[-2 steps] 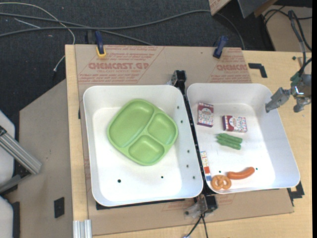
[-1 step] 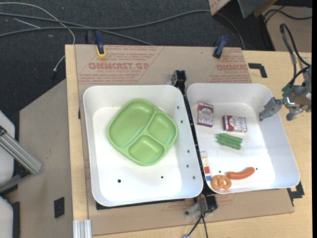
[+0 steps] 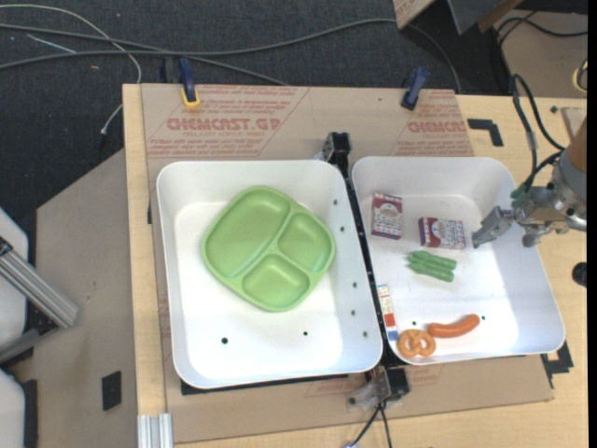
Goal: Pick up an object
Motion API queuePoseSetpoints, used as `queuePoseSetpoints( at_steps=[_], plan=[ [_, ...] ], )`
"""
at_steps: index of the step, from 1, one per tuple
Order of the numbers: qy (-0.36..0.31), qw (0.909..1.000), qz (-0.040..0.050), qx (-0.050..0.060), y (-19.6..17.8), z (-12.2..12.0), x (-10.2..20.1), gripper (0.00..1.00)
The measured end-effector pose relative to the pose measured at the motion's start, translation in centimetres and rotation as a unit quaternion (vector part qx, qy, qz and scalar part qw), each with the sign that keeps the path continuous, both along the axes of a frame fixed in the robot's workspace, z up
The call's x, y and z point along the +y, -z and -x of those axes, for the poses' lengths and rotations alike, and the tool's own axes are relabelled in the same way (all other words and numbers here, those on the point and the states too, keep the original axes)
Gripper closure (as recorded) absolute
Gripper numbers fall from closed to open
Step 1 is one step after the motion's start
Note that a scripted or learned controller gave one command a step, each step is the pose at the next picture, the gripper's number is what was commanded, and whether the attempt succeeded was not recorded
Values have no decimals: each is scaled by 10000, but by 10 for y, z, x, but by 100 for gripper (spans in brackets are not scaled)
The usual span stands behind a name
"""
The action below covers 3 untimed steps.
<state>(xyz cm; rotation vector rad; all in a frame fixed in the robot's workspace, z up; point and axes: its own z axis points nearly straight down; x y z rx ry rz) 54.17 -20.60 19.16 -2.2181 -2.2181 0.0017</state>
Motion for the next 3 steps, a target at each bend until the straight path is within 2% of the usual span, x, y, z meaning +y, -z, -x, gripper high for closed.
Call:
queuePoseSetpoints(
  at_steps=[1,2,3],
  plan=[
    [-7,10000,3,-10,55,-8,6,0],
    [-2,10000,8,-25,43,-8,6,100],
    [-6,10000,26,-55,-21,-11,6,100]
  ],
)
